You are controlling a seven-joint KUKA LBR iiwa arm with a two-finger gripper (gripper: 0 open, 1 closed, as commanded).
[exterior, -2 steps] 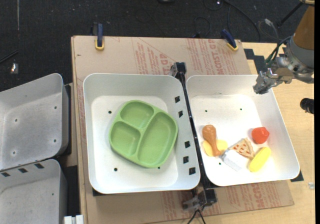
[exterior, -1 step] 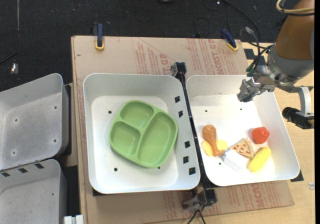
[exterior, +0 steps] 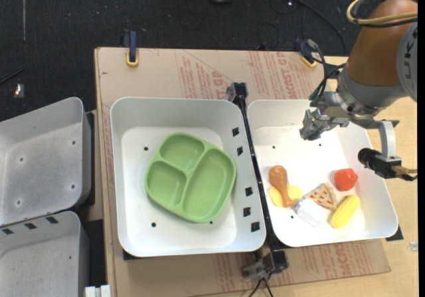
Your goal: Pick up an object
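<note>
A: Toys at right bin [exterior: 372, 222] front: drumstick [exterior: 280, 183], pizza slice [exterior: 321, 197], yellow piece [exterior: 344, 211], tomato [exterior: 345, 179].
B: Claw [exterior: 312, 126]?
A: Over that bin's back, apart from the toys. Opening: cannot tell, too small.
B: Left bin [exterior: 126, 176]?
A: Green plate [exterior: 191, 176]. Table [exterior: 172, 73] brown; dark floor, cables behind.

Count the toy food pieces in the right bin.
5, clustered in the right bin's near half: drumstick, yellow piece beside it, pizza slice, tomato, lemon. More may hide underneath.
</note>
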